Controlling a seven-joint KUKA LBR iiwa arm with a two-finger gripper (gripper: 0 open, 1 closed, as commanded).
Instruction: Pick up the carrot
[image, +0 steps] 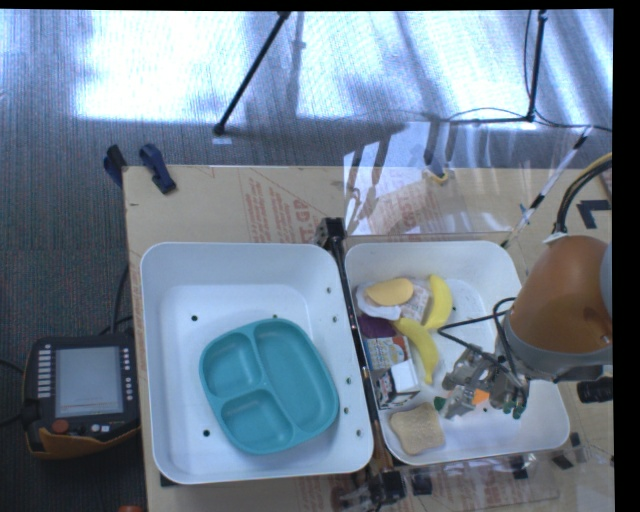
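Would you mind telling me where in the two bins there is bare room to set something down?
The left bin has bare floor around the teal divided plate, widest along its far wall and left side. The right bin is crowded: bananas, a bread slice and packets fill its left half, and the gripper sits at its right. Only its far-right corner is free.

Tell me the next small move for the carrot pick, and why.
Probably lift straight up a little and check. The gripper sits low in the right bin, and a bit of orange that may be the carrot shows at its tip, but I cannot tell if it is gripped. The toast slice and bananas lie clear to the left.
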